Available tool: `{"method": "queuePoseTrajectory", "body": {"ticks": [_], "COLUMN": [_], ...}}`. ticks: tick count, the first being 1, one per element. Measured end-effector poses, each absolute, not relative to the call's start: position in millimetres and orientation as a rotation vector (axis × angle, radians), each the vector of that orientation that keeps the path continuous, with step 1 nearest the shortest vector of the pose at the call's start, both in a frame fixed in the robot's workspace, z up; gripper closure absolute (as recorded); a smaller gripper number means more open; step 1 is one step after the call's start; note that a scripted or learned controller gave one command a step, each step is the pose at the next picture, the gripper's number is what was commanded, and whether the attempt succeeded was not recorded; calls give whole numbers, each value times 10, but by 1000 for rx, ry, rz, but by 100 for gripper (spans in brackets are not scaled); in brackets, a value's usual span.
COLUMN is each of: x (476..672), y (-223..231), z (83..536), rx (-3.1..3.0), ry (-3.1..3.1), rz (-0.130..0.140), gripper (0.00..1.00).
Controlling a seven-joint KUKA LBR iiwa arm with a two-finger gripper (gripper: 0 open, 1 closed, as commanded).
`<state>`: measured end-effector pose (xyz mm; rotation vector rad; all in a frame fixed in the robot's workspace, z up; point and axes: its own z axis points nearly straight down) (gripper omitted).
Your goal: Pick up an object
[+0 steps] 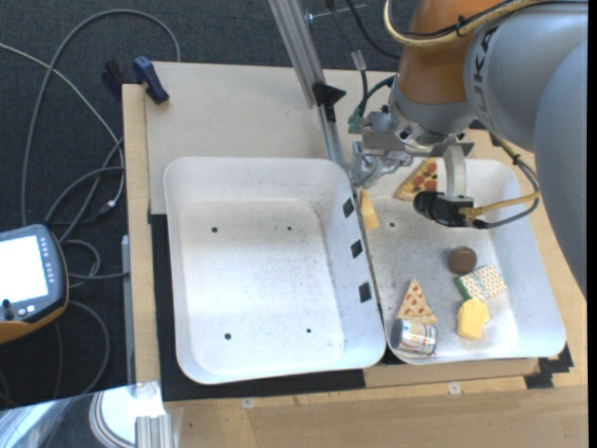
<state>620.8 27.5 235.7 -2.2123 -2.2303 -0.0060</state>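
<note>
End effector (pixel 366 171): low over the right bin's far-left corner; how it stands, cannot tell.
Yellow block (pixel 369 212): just beneath it, against the bin wall.
Handling: likely light, stiff; pinch its narrow sides.

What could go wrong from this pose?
The gripper sits at the right bin's far left corner, close to the wall and divider; the fingers could strike the rim. The yellow piece below lies against that wall, so it may be hard to straddle. The pizza slice alongside could get nudged.
</note>
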Motion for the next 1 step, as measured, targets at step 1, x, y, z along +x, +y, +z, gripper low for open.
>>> {"method": "queuePoseTrajectory", "body": {"ticks": [1], "x": [6183], "y": [766], "z": [2285], "rx": [-2213], "ry": [-2226], "rz": [0], "gripper": [100]}}
